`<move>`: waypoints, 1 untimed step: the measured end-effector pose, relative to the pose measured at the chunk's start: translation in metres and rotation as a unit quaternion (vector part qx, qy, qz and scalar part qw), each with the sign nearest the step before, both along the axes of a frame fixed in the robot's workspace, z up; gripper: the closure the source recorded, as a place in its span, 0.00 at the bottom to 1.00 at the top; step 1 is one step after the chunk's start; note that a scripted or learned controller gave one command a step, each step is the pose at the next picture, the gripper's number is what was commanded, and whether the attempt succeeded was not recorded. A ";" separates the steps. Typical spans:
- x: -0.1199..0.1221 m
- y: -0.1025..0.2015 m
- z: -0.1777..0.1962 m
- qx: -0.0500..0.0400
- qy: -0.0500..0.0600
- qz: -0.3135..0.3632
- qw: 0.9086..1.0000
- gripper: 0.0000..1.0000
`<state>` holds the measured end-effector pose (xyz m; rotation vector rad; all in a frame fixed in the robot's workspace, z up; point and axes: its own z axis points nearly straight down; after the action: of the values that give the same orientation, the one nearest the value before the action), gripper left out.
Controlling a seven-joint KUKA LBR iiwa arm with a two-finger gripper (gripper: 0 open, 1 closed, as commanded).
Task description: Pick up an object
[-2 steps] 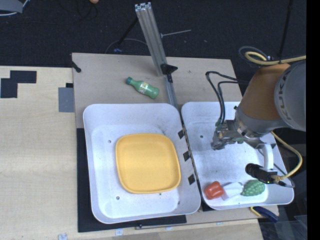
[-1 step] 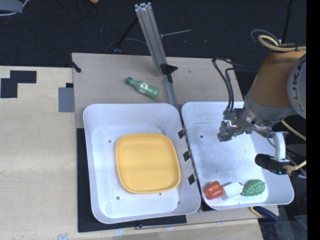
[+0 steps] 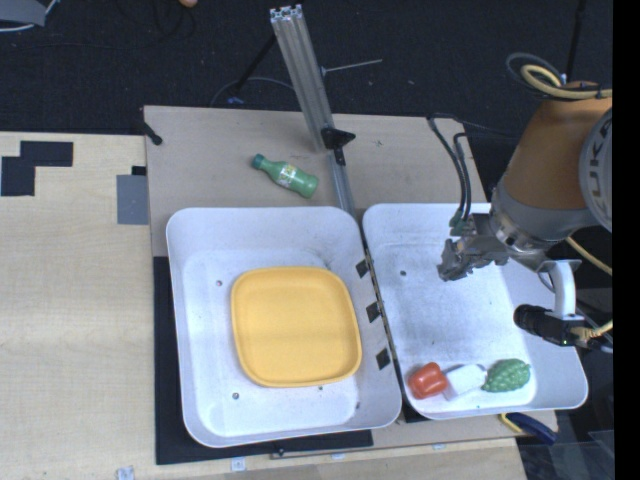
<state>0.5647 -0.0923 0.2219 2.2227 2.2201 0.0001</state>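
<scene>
My gripper [image 3: 457, 265] hangs over the middle of the right bin [image 3: 425, 318], with the grey and orange arm reaching in from the right. I see nothing between its dark fingers. At the bin's front edge lie a red pepper-like toy [image 3: 428, 379], a small white object [image 3: 464, 379] and a green bumpy toy [image 3: 506, 375], side by side and well below the gripper. A yellow square plate [image 3: 295, 325] lies flat in the left bin [image 3: 200, 268].
A green bottle [image 3: 286, 175] lies on the bench behind the left bin. A slanted aluminium rail [image 3: 310, 68] rises behind the bins. Black clips [image 3: 372, 311] sit along the seam between the bins. A black cylinder [image 3: 545, 323] sticks out by the right bin's right rim.
</scene>
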 end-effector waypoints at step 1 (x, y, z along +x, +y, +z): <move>0.004 0.053 0.011 0.000 0.000 0.002 1.000 1.00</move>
<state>0.5685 -0.0390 0.2332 2.2177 2.2246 0.0004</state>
